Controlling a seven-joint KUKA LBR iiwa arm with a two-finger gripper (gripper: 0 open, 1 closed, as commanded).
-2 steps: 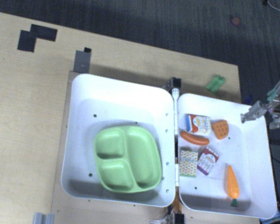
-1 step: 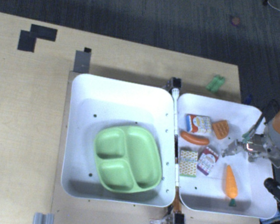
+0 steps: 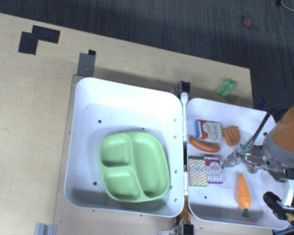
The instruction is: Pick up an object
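Gripper point(image 3: 236, 158) low over right bin point(image 3: 214, 213), mid-bin, beside the patterned card point(image 3: 205, 172); jaws' state cannot be told. Carrot point(image 3: 243, 193) near the right edge. Green divided plate point(image 3: 134, 166) in left bin point(image 3: 83, 148).

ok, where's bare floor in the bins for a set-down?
Left bin: bare along the top and left wall, around the green divided plate. Right bin: a strip by the near wall, left of the carrot. Crowded from the snack box and sausage down to the patterned cards.
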